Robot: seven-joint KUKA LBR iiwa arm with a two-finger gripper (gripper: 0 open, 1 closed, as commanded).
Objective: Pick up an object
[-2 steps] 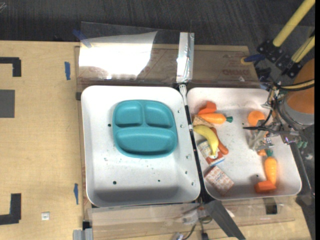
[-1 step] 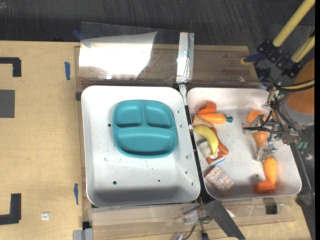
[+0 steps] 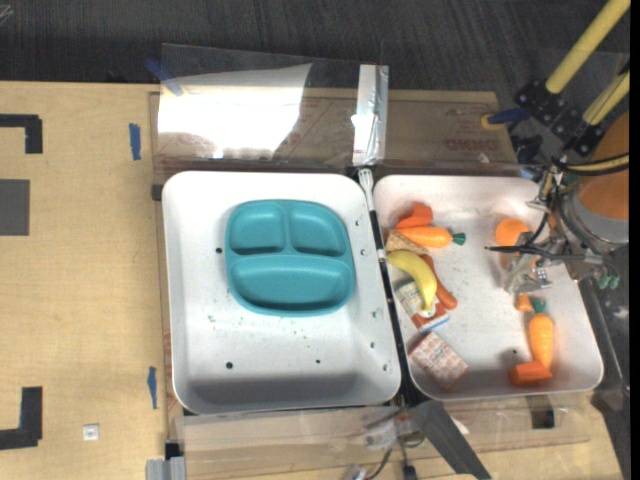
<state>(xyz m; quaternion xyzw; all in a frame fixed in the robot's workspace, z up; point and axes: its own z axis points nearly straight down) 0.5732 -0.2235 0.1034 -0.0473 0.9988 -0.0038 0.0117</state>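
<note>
The right bin (image 3: 470, 388) holds toy food. A carrot with a green top (image 3: 430, 236) lies at its upper left, with a red piece (image 3: 415, 213) just above it. Below them is a yellow banana (image 3: 418, 276). A small printed packet (image 3: 438, 356) lies near the front wall. An orange ball (image 3: 511, 231) sits toward the upper right. Another carrot (image 3: 540, 338) and an orange chunk (image 3: 530, 373) lie at the lower right. My gripper (image 3: 527, 271) hangs low over the bin's right side, between the orange ball and the lower carrot. Nothing visible is held in it.
The left bin (image 3: 190, 298) bears a teal divided plate (image 3: 290, 256). The grey arm with its orange band (image 3: 605, 200) comes in over the right bin's right rim. Yellow poles (image 3: 590, 38) and dark cables stand at the upper right. A clear plastic sheet (image 3: 240, 113) lies behind the bins.
</note>
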